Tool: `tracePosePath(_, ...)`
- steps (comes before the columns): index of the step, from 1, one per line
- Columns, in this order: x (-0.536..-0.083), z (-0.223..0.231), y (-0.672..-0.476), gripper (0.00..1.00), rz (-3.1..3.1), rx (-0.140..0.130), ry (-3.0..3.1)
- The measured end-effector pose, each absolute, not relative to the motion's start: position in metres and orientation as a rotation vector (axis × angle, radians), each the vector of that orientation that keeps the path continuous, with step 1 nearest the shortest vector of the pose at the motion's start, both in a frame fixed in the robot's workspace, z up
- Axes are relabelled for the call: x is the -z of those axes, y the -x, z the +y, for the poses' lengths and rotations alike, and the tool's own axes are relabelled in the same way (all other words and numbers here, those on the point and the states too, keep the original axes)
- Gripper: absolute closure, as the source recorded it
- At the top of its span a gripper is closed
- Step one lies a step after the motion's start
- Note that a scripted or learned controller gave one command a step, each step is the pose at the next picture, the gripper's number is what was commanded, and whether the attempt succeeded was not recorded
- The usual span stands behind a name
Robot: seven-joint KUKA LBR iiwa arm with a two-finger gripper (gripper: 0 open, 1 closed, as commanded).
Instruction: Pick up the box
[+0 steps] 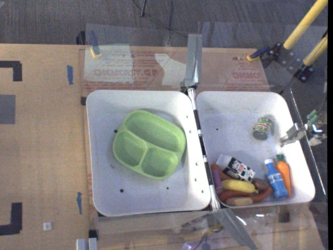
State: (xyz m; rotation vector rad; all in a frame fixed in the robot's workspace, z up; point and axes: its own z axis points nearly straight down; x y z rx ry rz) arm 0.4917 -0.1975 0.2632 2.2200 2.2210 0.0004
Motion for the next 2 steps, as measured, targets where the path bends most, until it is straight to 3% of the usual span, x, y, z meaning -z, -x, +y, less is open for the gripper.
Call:
tracePosePath(1,-0.164,-0.126,-0.490,0.00,2.035,0.001,-2.395)
tracePosePath(2,-0.102,-0.149,-0.493,0.00,2.016,-0.004,-2.403)
